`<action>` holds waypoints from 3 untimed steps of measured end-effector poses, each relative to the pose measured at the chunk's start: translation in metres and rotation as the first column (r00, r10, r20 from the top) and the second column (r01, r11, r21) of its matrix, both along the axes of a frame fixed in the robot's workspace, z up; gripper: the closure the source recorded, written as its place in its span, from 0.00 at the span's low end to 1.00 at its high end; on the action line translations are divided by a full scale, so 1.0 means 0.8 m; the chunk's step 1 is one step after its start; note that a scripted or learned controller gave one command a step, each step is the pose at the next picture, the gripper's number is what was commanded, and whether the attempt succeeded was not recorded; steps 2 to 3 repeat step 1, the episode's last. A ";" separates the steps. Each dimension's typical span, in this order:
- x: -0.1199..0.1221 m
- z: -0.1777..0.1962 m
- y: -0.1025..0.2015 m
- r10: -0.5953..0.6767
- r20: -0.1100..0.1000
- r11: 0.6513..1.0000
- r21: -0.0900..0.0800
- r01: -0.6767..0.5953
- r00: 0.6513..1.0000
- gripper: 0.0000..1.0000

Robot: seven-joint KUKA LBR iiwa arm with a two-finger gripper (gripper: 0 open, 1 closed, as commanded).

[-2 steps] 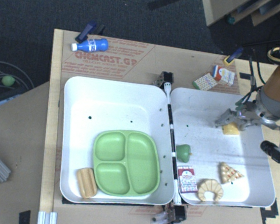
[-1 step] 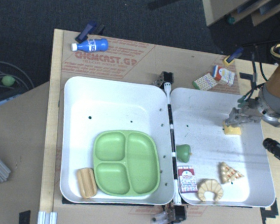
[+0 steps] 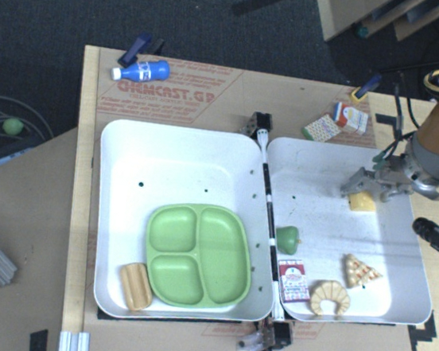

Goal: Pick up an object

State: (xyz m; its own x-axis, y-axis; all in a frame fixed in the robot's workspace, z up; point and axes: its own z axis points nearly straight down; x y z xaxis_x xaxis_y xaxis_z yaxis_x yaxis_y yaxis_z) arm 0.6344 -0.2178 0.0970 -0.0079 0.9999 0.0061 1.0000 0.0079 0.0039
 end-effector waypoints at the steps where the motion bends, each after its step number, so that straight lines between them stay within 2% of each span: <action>1: 0.003 -0.013 0.000 -0.001 -0.002 1.000 0.003 0.001 1.000 0.00; 3: 0.003 -0.013 0.000 -0.001 -0.002 1.000 0.003 0.001 1.000 0.00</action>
